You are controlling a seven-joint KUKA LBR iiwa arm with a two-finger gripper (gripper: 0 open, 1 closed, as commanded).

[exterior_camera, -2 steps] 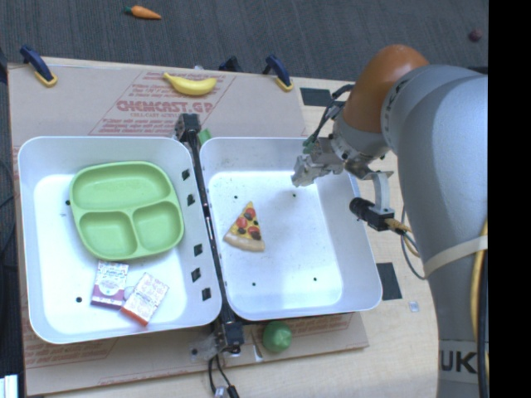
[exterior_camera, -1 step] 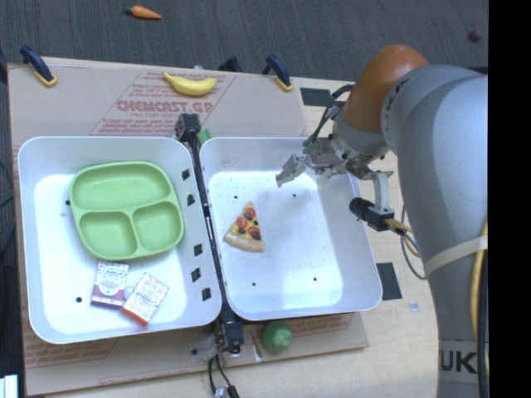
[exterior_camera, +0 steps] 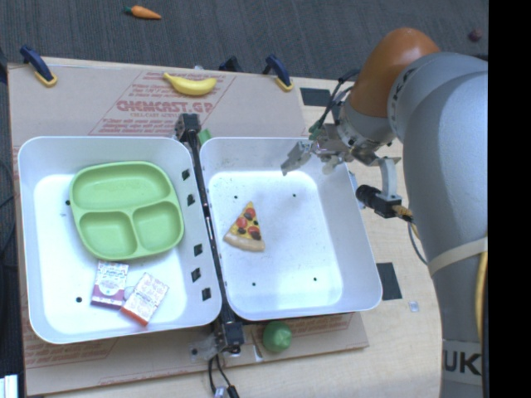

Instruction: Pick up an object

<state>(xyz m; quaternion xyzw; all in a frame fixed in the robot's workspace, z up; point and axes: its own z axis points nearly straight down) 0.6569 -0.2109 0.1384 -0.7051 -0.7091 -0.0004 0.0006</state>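
Left bin: I see a shallow white plastic bin (exterior_camera: 33, 247) holding a light green three-compartment plastic plate (exterior_camera: 126, 208) in its upper half.
Packets: at 6 o'clock from the plate, a small purple-and-white packet (exterior_camera: 109, 283) lies flat, with a red-and-white packet (exterior_camera: 144, 297) just beside it at its 3 o'clock.
Board: a brown cardboard sheet with red print (exterior_camera: 124, 106) lies under both bins; a yellow toy banana (exterior_camera: 191, 82) rests on it at 12 o'clock from the bins' shared edge.
Floor: a small orange toy carrot (exterior_camera: 143, 12) lies on the grey carpet, well apart from the board.
Right bin: the second shallow white bin (exterior_camera: 353, 259) holds a toy pizza slice (exterior_camera: 246, 228), left of the bin's centre, crust toward 6 o'clock.
Front edge: a green ball (exterior_camera: 277, 336) sits on the board at 6 o'clock from the right bin.
Gripper: the metal two-finger gripper (exterior_camera: 292, 161) hovers over the right bin's 12 o'clock rim, apart from the slice; I cannot tell whether it is spread or closed, and I see nothing in it.
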